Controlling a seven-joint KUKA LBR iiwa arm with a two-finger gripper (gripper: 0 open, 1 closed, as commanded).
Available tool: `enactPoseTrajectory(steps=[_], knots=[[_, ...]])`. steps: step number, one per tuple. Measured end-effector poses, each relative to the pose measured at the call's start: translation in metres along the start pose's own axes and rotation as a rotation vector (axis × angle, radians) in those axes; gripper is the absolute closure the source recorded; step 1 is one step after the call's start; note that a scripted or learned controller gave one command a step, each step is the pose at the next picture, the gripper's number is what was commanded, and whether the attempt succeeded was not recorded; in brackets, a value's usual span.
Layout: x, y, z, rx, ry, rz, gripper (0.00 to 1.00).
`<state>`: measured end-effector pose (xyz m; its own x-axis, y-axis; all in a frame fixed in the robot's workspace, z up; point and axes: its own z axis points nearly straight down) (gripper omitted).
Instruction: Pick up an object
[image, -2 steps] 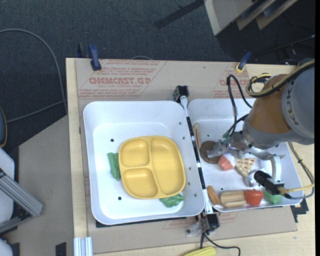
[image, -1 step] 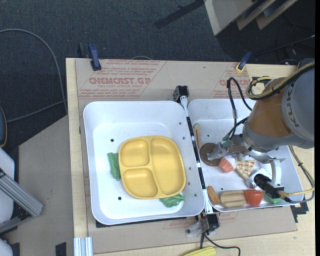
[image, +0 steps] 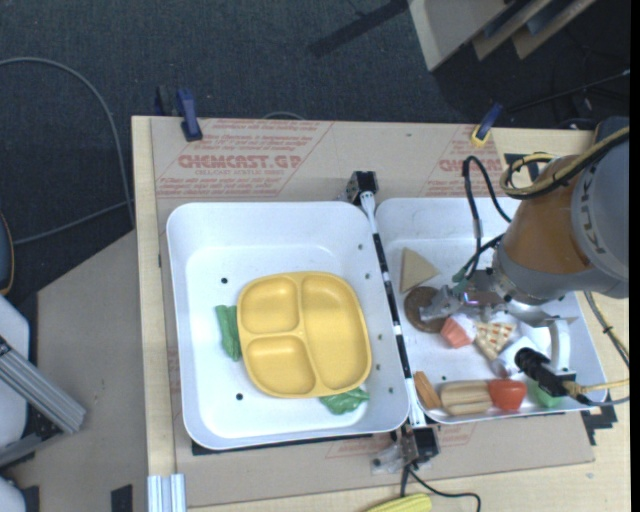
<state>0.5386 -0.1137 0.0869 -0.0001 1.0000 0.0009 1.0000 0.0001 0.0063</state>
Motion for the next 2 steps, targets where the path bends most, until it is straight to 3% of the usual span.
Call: enactPoseTrajectory(steps=[1, 2], knots=[[0.017, -0.027, 0.0, 0.0, -0.001, 0.001, 0.0], [0.007, -0.057, 0.0, 0.0, -0.001, 0.001, 0.0]])
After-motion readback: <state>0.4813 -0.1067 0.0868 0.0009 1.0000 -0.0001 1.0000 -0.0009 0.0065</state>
